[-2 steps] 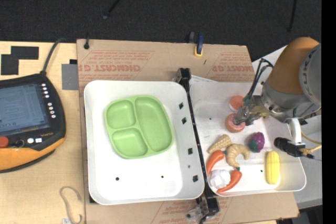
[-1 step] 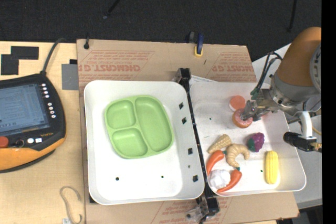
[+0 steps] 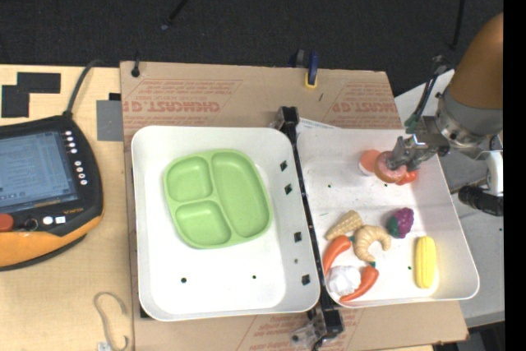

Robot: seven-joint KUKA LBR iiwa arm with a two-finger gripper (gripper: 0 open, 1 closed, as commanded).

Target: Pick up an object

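With the gripper [image 3: 403, 159] down on the pink toy [image 3: 385, 166] near the far edge of the right bin [image 3: 460, 259], finger state impossible to tell, this looks like the grasp step; next needs a secure clamp, then a straight lift.

A reddish-pink toy food piece [image 3: 386, 166] lies near the right bin's [image 3: 460, 275] far edge, partly hidden.

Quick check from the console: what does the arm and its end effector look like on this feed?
A grey arm with a broad orange band above the wrist, entering from the right. Its end effector is a small, dark grey metal assembly; a thin dark cable runs alongside.
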